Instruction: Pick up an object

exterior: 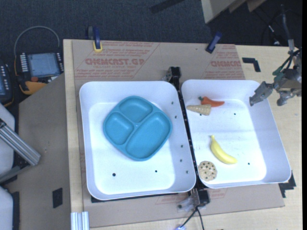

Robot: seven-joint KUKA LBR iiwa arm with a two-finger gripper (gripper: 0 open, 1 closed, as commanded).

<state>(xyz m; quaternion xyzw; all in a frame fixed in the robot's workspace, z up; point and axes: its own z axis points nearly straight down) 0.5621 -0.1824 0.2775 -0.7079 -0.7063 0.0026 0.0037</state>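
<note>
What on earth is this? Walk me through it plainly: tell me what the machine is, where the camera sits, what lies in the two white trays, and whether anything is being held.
This is a single picture from a camera fixed above a workbench, looking down at a slant. The machine is a robot arm that reaches in from the right; its two-finger gripper hangs over the upper right rim of the right shallow white bin. I can see nothing between its jaws, so nothing is held. Its job is to pick up an object.

The left shallow white bin holds a blue plastic plate with three compartments. The right bin holds four small toy foods: an orange carrot-like piece and beside it a tan cone-shaped piece near the top, a yellow banana lower down, and a round speckled cookie at the bottom left.
</note>
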